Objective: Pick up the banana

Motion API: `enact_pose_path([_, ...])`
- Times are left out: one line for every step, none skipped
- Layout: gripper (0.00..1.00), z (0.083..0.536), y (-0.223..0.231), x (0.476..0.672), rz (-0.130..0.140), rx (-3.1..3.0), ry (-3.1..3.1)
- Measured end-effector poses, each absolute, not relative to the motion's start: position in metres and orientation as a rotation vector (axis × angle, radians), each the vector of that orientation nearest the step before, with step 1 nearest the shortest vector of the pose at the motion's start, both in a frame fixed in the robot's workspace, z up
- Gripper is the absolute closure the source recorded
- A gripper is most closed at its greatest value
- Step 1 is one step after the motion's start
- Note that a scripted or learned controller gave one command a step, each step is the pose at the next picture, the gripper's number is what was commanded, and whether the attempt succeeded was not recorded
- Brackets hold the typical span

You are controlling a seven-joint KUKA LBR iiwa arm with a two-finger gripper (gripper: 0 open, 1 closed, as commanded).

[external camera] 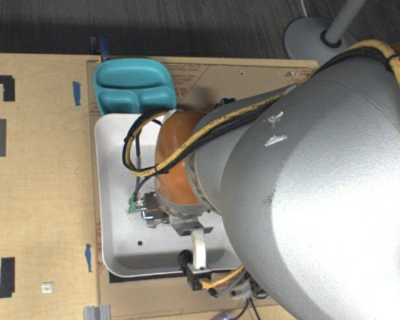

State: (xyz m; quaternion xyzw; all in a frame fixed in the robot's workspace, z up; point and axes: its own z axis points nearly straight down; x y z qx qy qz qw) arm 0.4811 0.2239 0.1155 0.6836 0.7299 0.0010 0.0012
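While the arm (307,179) covers much of the white bin (110,199), bare floor remains along its left rim; gripper state cannot be told. Cardboard bench (40,179) surrounds it.

A shallow white bin (110,199) sits on a tan cardboard-covered bench (40,199), its left wall and front rim in view. A teal plastic tray (133,85) rests just beyond the bin's far edge, touching or nearly touching it. Black tape marks (1,89) and short blue tape strips (77,93) dot the bench's left side. Dark grey carpeted floor (187,12) lies behind, where a grey round stand base (310,39) with a slanting pole stands.
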Motion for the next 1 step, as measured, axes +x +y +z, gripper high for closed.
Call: enact_pose_path([1.0,0.1251,0.2243,0.4812,0.004,2.145,2.291])
